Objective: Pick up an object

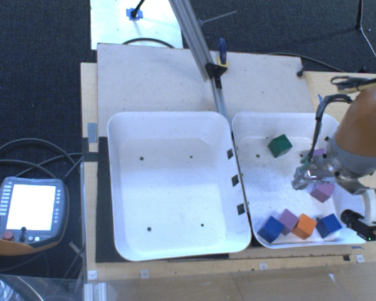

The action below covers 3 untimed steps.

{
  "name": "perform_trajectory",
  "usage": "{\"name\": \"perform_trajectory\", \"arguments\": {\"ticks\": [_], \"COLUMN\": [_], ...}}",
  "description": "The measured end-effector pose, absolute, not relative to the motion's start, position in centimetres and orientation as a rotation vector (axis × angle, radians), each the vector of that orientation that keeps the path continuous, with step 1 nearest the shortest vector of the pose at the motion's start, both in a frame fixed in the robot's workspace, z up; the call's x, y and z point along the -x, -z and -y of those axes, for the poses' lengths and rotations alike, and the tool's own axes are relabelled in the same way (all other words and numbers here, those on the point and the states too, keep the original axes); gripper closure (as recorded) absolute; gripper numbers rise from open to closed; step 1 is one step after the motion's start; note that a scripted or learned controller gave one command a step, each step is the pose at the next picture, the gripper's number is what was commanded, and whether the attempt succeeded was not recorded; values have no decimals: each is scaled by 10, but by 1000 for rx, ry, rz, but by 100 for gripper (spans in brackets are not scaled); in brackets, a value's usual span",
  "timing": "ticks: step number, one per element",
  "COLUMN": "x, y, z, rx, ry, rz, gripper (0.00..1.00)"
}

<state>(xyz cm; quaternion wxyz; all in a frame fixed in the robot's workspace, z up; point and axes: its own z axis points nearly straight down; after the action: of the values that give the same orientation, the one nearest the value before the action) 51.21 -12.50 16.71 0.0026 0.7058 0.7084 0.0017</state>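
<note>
My gripper hangs low over the right bin, near its middle right. A purple block lies just right of and below the gripper, close to it; whether they touch I cannot make out. A green cube sits alone toward the bin's back. Along the front wall lie a blue cube, a purple cube, an orange cube and a second blue cube. A small purple patch shows beside the wrist.
The left bin stands beside the right one, sharing a middle wall with black clips. A slanted metal pole crosses the back of the bench. A teach pendant lies off the bench at left.
</note>
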Motion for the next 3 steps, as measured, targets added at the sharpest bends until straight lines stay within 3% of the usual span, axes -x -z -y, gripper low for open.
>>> {"name": "perform_trajectory", "arguments": {"ticks": [1, 3], "x": [-514, -517], "y": [-208, -231], "z": [125, 24], "rx": [-2212, -2208], "ry": [-6, -7], "rz": [-2222, -2234], "gripper": [100, 100]}}
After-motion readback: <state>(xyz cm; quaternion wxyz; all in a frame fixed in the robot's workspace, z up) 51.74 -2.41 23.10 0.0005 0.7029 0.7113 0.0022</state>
